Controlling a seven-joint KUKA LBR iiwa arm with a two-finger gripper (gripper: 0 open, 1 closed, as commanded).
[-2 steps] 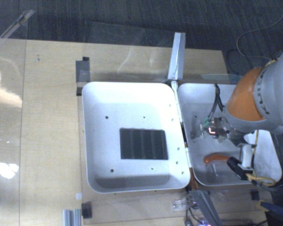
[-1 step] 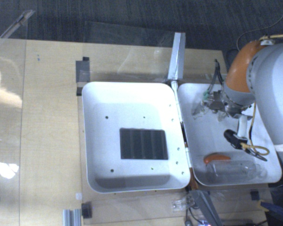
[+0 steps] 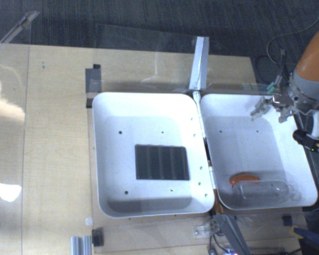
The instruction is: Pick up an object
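Overhead view of two white bins on a wooden bench. The left bin (image 3: pixel 149 153) holds a dark ribbed rectangular pad (image 3: pixel 162 162) at its centre. In the right bin (image 3: pixel 255 142), along its lower edge, lies a clear plastic bottle (image 3: pixel 263 190) touching an orange object (image 3: pixel 243 178). The gripper (image 3: pixel 271 106), at upper right, hangs over that bin's top corner, fingers spread, grasping nothing. No writing is legible.

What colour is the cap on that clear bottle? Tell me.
Orange, on the clear bottle in the right bin; camera view.
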